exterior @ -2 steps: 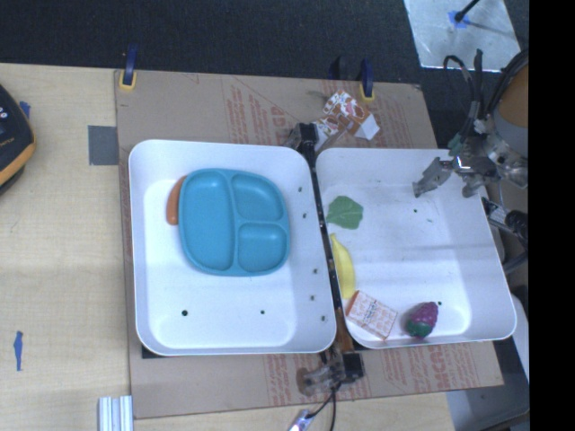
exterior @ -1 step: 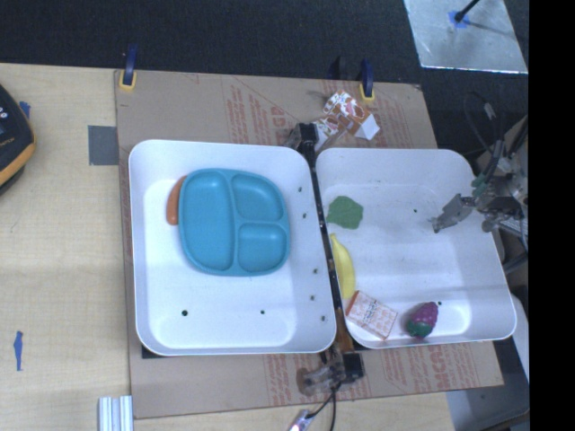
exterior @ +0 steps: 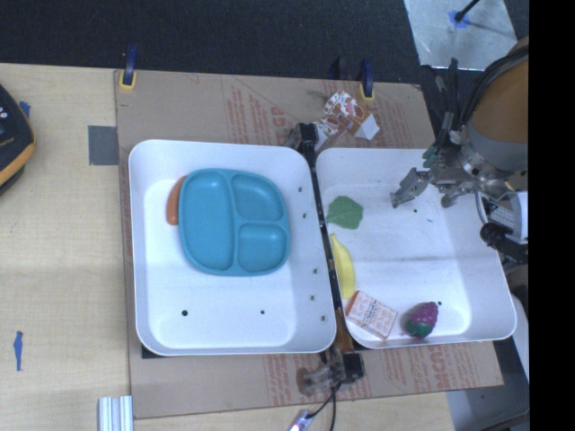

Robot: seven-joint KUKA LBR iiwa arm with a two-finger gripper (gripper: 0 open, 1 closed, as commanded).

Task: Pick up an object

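Near the right bin's [exterior: 467,281] front wall lies a purple-and-green fruit [exterior: 420,320]

A pale wooden bench [exterior: 63,268] bears brown cardboard [exterior: 225,106]; dark carpet [exterior: 225,12] lies beyond.

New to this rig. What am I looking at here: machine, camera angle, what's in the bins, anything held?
One fixed camera looks down at a slant on a bench with two shallow white bins. The left bin holds a blue divided plate with an orange item tucked under its left edge. The right bin holds a green leaf-like piece, a yellow banana-like item, a small printed packet and a purple-and-green toy. The grey arm enters from the right; its gripper hangs over the right bin's upper part with nothing visibly between its fingers.
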